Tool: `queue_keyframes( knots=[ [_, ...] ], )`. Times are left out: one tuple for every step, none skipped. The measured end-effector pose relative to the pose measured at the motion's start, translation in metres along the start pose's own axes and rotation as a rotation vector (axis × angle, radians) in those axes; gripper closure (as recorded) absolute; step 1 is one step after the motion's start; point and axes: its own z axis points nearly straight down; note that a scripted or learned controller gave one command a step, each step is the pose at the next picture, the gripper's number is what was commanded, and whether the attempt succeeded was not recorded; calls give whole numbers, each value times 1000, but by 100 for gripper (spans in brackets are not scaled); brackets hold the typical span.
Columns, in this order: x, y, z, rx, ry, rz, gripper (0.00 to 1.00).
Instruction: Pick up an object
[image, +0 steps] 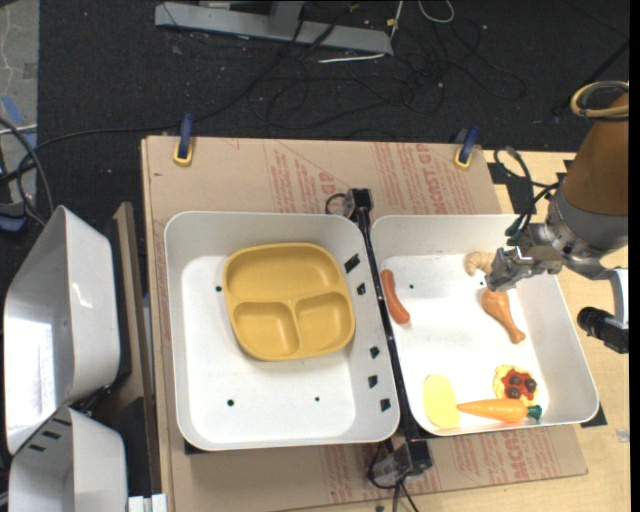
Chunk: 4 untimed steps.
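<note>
Camera view puts your gripper (506, 268) low over the right bin (445, 240), at its far right; you cannot tell how its fingers stand. A drumstick (503, 311) lies just beside it, nearer you. Left sits a sausage (395, 297); a carrot (494, 409) lies near. The left bin (200, 400) holds a yellow tray (289, 300).

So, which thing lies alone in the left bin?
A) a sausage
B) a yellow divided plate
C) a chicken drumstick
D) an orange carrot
B: the yellow divided plate sits in the left bin, while the carrot, drumstick and sausage all lie in the right bin.
</note>
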Motion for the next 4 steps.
queue_keyframes(
  knots=[
    [47, 18, 7, 2, 1, -4, 100],
    [100, 36, 13, 2, 3, -6, 100],
    [150, 54, -4, 1, 3, -6, 100],
    [211, 61, -3, 2, 3, -7, 100]
  ],
)
